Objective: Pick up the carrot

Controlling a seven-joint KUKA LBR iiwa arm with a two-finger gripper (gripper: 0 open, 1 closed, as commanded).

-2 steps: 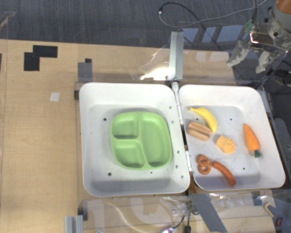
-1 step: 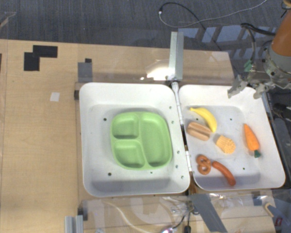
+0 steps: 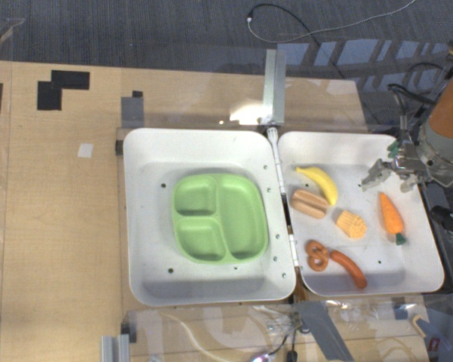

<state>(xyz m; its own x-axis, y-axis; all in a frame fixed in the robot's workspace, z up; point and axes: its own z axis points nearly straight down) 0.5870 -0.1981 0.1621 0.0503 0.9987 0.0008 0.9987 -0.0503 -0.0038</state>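
The carrot (image 3: 391, 215) is orange with a small green stub at its near end. It lies lengthwise in the right part of the right bin (image 3: 419, 277). My gripper (image 3: 387, 180) hangs just beyond the carrot's far tip, at the bin's right side. Its fingers are spread open with nothing between them. The arm with its orange band comes in from the right edge.
The right bin also holds a banana (image 3: 319, 181), a hot dog in a bun (image 3: 309, 203), a yellow waffle-like piece (image 3: 352, 223), a pretzel (image 3: 316, 254) and a sausage (image 3: 349, 268). A green divided plate (image 3: 219, 217) sits in the left bin (image 3: 147, 202).
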